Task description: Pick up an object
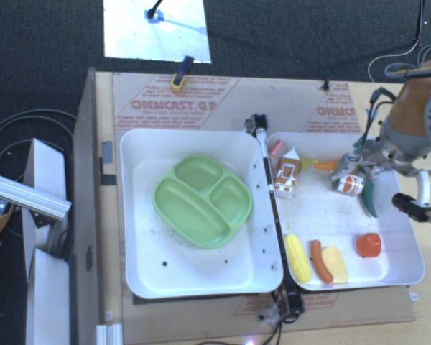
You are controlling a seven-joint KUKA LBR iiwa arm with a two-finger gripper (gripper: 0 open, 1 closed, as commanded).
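Note:
The right bin (399, 221) holds several toy foods. A small brown and white carton (287, 173) stands by the divider, with a pink piece (276, 148) behind it. An orange carrot (326, 165) lies at the back. A red and white can (349, 185) lies tilted beside a dark green pepper (369, 198). Near the front are a red tomato (368, 244), a corn cob (297, 258), a sausage (320, 261) and a yellow piece (335, 264). My gripper (357, 167) hangs directly over the can, and the arm (415, 117) hides what lies behind it.
The left bin (140, 264) holds a green divided plate (202, 200). A black clamp (258, 126) sits at the back of the divider between the bins. Cables (395, 62) lie on the floor behind the arm.

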